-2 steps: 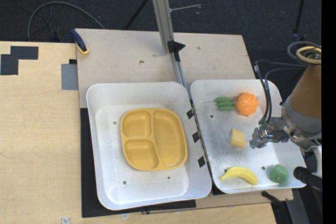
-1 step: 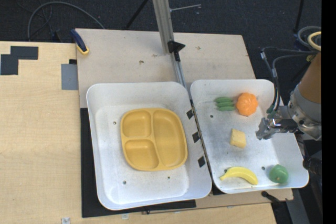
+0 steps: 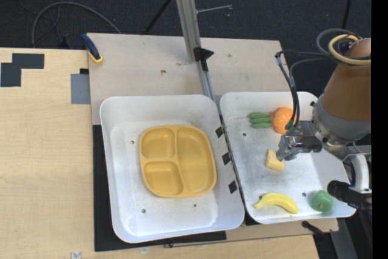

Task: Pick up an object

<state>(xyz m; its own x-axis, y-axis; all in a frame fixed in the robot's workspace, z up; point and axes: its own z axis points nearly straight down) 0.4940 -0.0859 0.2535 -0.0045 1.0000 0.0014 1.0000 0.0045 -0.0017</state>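
Nearest the camera, the banana [image 3: 277, 202] and a green toy fruit [image 3: 321, 201] are lying along the front edge of the right bin [image 3: 254, 191], well apart from the action. Just behind them, the gripper [image 3: 286, 150] is hanging low over the pale yellow wedge [image 3: 274, 160], which is sitting near the middle of that bin. The wedge is looking like a small plastic play-food piece: light, stiff, probably a bit slick, so a pinch across its two flat sides seems the safest hold. The fingertips are sitting right at the wedge's upper right corner, possibly touching it, though from this slant it is too murky to say whether they are apart or together, and nothing is plainly showing between them. Farther back, the orange [image 3: 280, 119] and a green pod [image 3: 259, 120] are resting near the bin's rear wall. Over in the left bin [image 3: 121, 130], the yellow divided plate [image 3: 177, 161] is sitting untouched.
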